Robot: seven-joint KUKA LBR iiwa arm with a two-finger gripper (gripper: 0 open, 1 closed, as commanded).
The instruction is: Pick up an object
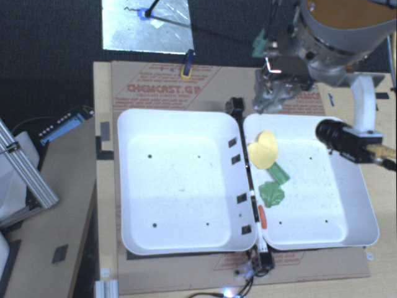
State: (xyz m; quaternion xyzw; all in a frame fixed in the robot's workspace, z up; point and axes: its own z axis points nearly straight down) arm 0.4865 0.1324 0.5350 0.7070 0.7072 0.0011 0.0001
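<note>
Green object (272, 191) in right bin (347, 228), gripper (273, 99) well apart

Two white bins: left bin (180, 185) and right bin (322, 185), side by side on one cardboard sheet (164, 82). In the right bin: one yellow object (263, 151), two green objects, the upper (278, 172) and the lower (271, 194), plus one small orange piece (262, 216) at the left wall. One arm (347, 17), one silver plate (147, 16) at top.
</note>
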